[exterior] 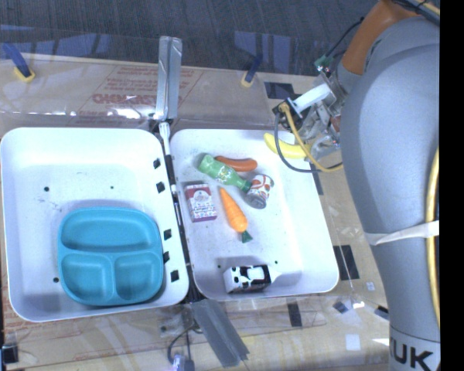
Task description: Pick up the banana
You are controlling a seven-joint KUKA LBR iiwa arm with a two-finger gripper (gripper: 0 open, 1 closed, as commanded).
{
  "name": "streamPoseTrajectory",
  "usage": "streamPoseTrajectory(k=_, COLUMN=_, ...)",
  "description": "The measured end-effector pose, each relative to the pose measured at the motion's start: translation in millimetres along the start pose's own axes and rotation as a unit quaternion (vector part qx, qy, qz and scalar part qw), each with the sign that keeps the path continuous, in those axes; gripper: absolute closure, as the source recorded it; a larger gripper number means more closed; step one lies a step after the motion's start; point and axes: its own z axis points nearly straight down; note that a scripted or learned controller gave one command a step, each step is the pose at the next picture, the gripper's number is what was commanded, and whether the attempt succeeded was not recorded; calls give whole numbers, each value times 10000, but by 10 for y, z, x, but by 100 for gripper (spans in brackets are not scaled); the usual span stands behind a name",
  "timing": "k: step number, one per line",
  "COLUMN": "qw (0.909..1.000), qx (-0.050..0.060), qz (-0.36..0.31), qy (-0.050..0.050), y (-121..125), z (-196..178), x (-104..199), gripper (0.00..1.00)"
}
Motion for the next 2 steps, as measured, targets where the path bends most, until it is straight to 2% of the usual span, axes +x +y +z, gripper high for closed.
streamPoseTrajectory(k=1, qw=9998, qx=10, qz=205, qy=-9, y=-18, z=281, x=-70, gripper=100)
streamPoseTrajectory(k=2, qw=9998, qx=11, qz=209, qy=-9, y=-15, z=280, x=-72, gripper=0)
